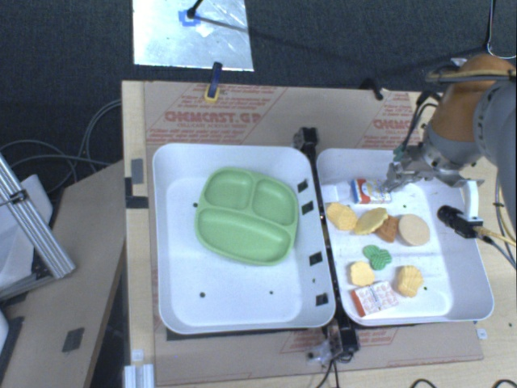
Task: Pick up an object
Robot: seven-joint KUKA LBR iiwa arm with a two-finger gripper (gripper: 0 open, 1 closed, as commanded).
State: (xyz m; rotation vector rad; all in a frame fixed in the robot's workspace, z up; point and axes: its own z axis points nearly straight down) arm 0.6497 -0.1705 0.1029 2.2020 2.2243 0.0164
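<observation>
Camera view: "CHEMCAST GP" on board [212,118]

We are looking at a robotics lab: two white bins [242,318] sit on a cardboard-covered bench [242,115], loose cables [97,124] trail over dark carpet [56,47], an aluminium frame [28,217] stands at left, and a grey industrial arm [472,115] reaches in.
</observation>
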